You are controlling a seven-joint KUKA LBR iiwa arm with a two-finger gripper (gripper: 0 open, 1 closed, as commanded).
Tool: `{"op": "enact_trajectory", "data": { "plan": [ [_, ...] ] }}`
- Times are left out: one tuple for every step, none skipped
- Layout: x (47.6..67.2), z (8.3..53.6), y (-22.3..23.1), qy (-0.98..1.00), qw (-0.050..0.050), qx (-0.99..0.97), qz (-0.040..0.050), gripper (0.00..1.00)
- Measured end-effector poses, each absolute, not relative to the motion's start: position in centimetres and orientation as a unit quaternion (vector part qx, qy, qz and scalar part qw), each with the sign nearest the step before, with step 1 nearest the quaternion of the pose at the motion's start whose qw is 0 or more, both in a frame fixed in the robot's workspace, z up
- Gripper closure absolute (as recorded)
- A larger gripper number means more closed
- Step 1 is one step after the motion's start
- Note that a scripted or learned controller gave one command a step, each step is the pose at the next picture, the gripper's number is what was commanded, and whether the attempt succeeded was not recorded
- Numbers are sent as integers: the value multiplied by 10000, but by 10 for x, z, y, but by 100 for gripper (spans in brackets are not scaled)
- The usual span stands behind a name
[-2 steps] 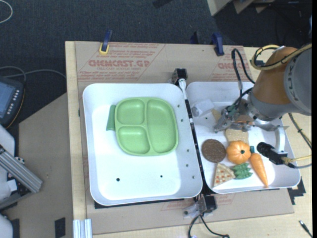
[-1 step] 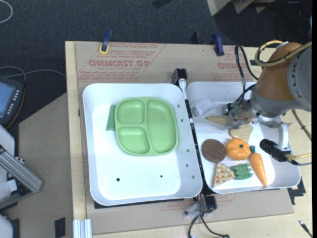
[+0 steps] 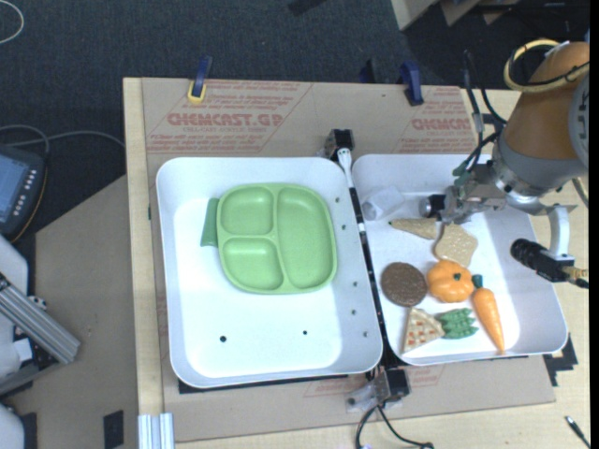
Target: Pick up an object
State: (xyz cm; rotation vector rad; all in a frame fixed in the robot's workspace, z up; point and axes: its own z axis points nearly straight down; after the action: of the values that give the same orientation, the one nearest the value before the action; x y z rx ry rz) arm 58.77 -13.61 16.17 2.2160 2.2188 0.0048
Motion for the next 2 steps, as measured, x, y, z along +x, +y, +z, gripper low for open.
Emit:
{"op": "enact_trajectory", "data": {
  "plan": [
    [588,207,-131,7076,31,7066,18,100],
    [589,226,-131,7075,23,7067,12,100]
  ]
}}
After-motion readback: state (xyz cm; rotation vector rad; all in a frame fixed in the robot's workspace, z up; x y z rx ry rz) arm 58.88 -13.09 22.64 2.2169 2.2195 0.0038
